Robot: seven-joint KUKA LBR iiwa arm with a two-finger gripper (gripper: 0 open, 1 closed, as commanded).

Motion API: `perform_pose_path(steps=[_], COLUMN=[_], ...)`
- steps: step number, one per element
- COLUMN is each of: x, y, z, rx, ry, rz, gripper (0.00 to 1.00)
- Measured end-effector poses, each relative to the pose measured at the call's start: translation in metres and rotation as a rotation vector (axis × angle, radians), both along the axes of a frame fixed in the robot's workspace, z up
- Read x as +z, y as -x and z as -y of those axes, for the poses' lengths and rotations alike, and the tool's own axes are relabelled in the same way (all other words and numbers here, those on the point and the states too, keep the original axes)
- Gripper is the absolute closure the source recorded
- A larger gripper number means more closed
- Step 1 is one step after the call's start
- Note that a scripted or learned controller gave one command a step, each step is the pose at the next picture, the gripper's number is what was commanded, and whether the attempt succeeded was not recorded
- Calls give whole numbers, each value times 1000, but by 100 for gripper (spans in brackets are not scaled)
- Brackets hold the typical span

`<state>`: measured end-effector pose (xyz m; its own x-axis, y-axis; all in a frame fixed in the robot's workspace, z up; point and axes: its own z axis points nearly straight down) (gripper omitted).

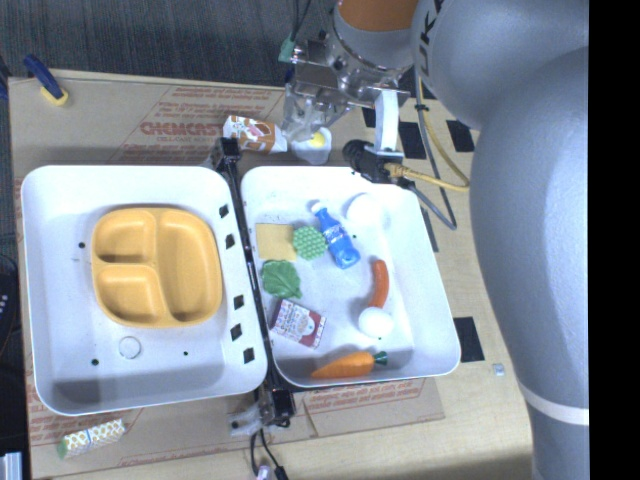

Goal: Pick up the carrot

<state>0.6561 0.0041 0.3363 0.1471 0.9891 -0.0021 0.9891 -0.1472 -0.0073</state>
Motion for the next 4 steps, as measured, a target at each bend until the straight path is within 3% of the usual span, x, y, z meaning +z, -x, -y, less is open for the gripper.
perform_pose_path(steps=[1, 2, 3, 4], x=[-25, -42, -75, -3], y=[12, 3, 30, 29], z=[59, 107, 166, 215], rx=[112, 290, 417, 661], ry=[-2, -3, -3, -1], rz=[3, 3, 4, 7], gripper=[100, 100, 100, 100])
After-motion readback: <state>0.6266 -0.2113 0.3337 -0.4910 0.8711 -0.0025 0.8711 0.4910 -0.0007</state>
